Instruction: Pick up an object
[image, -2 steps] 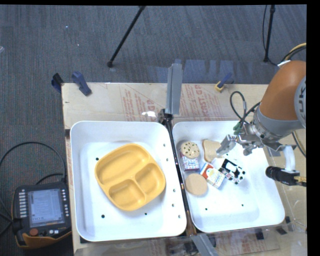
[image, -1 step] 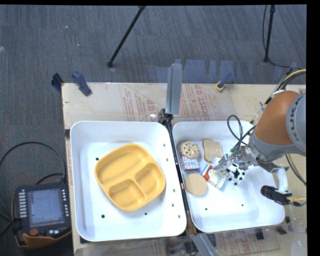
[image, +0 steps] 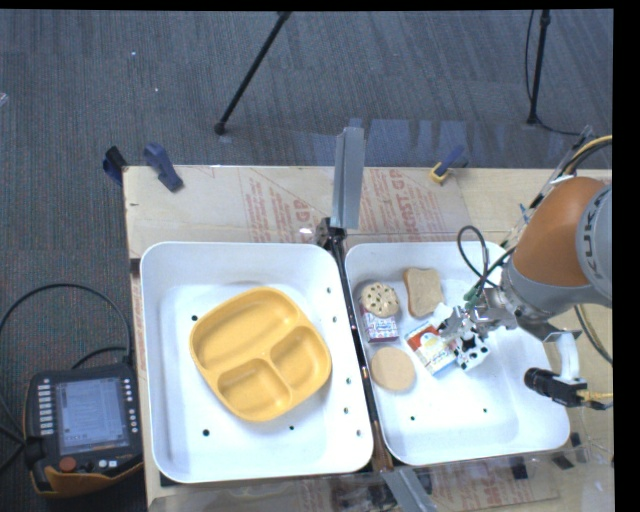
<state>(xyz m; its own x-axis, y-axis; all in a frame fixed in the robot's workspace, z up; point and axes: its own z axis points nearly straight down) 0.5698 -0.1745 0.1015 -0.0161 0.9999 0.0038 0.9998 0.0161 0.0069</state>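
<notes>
In the right bin (image: 470, 412), my gripper (image: 465, 336) hangs low over the middle, at the right end of a small red and white carton (image: 430, 351), touching or just above it. Left of the carton lie a round tan patty (image: 393, 369), a small dark red packet (image: 380, 327), a speckled cookie (image: 379, 297) and a slice of bread (image: 423, 291). The grey arm with its orange band (image: 555, 248) reaches in from the right.
The left bin (image: 160, 300) holds a yellow divided plate (image: 260, 352). A grey upright post (image: 348, 185) stands at the back between the bins. A black fitting (image: 548, 383) sits at the right bin's right edge. A teach pendant (image: 85, 415) lies off the bench at the lower left.
</notes>
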